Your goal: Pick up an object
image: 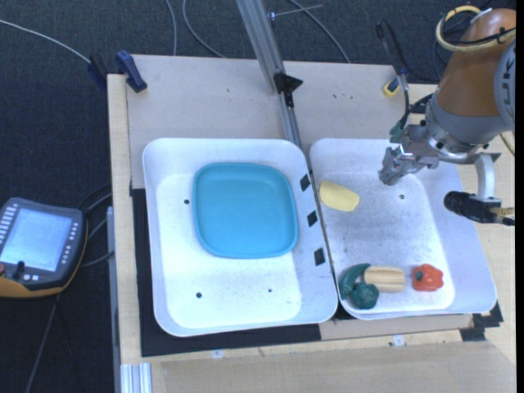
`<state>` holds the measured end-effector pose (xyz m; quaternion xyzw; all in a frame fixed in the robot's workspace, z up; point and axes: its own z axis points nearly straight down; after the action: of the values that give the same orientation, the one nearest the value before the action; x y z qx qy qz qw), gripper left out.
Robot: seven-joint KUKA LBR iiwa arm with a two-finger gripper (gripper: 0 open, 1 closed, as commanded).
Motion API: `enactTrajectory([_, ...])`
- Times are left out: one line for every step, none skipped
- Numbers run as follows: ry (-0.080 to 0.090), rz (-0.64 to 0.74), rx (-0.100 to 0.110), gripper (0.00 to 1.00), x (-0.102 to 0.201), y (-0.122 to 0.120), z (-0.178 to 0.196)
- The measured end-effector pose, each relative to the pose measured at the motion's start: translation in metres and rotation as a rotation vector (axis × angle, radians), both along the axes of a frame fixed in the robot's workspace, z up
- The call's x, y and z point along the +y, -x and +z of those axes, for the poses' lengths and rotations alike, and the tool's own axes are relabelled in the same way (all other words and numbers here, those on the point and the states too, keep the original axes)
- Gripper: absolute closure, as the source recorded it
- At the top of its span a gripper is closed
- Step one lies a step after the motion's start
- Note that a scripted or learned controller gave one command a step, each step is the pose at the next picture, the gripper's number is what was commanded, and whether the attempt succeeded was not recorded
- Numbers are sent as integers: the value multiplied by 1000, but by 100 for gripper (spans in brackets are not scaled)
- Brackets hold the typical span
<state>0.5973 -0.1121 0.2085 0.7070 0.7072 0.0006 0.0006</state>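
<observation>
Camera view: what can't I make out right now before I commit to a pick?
- Claw: seen from above, small and dark; open or shut is unreadable.
- Arm: cut off by the right edge.
- Green object: too small to identify; the tan piece lies against it.
- Yellow object: claw's height above it is unclear.

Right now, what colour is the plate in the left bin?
Light blue plate, plain and unpatterned, clearest in the camera view.

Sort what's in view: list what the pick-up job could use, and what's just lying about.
For the job:
- gripper, above the right bin
- yellow piece
- green vegetable
- tan block
- red pepper

Lying about:
- blue plate in the left bin
- handheld control screen
- blue clamp
</observation>
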Motion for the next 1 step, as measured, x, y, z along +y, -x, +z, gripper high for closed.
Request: enactTrajectory([-1, 3, 0, 100, 43, 17, 10])
